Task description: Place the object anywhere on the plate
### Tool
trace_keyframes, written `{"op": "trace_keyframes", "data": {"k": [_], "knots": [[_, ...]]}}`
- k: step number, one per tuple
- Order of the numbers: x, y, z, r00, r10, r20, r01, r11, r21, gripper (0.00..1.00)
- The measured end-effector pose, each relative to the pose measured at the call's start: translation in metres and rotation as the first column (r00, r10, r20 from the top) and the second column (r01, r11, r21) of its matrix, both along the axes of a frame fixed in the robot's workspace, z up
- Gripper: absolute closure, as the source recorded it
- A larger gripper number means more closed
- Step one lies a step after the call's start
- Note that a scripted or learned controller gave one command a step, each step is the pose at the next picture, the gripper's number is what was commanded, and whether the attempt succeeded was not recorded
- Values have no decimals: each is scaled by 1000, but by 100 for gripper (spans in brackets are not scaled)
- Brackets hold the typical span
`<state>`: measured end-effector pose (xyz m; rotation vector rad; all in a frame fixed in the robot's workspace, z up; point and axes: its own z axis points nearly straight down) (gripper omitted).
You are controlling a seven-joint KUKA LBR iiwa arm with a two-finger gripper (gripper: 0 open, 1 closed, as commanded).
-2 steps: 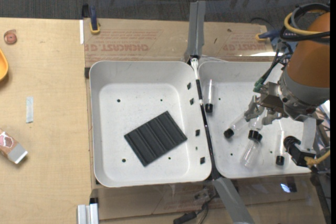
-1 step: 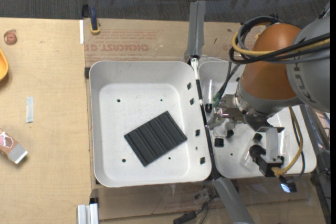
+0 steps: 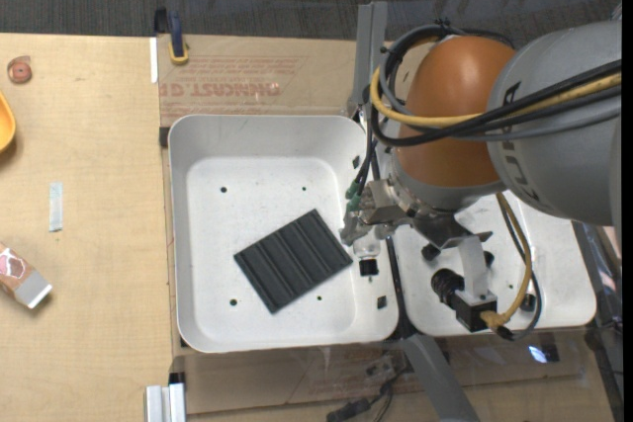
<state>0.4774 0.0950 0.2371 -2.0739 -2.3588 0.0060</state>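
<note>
Plate (image 3: 294,260) (dark, ribbed, rectangular) lies flat in the left bin (image 3: 179,212), toward its front right corner, long axis slanting from front left to rear right. Bare white floor lies open to its left and rear. Its right corner sits near the bin's right wall, just beside the gripper (image 3: 364,237), whose opening I cannot tell. The arm (image 3: 465,114) covers much of the right bin (image 3: 566,296).

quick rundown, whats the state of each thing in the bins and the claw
dark ribbed plate: lying flat in the left bin, turned at an angle, nothing on it
left bin: holds the plate
right bin: mostly covered by the arm
claw: low at the plate's right edge, nothing seen held
</note>
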Motion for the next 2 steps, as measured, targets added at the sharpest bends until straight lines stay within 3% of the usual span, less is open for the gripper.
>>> {"op": "trace_keyframes", "data": {"k": [1, 2], "knots": [[91, 29, -19, 996, 87, 0, -87, 996, -1, 100], [91, 30, -19, 996, 87, 0, -87, 996, -1, 0]]}}
